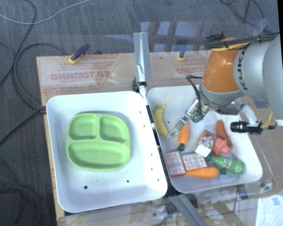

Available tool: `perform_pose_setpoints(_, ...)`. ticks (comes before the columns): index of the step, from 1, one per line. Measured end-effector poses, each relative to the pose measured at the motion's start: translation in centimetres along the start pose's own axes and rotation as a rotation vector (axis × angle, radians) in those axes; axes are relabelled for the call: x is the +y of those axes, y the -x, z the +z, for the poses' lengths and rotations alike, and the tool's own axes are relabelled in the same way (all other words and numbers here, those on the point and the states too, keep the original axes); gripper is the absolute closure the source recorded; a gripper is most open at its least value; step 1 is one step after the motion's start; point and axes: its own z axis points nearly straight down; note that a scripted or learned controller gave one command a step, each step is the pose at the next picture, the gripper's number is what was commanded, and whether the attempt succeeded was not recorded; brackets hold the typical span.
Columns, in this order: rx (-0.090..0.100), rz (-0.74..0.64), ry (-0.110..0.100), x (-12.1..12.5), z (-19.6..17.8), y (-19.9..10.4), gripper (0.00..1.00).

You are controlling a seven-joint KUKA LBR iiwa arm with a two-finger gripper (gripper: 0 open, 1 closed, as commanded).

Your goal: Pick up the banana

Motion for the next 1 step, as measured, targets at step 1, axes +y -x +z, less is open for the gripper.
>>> perform_pose_setpoints(1,-0.007,0.285,-0.002,4.43,0.37,2.43,0.00)
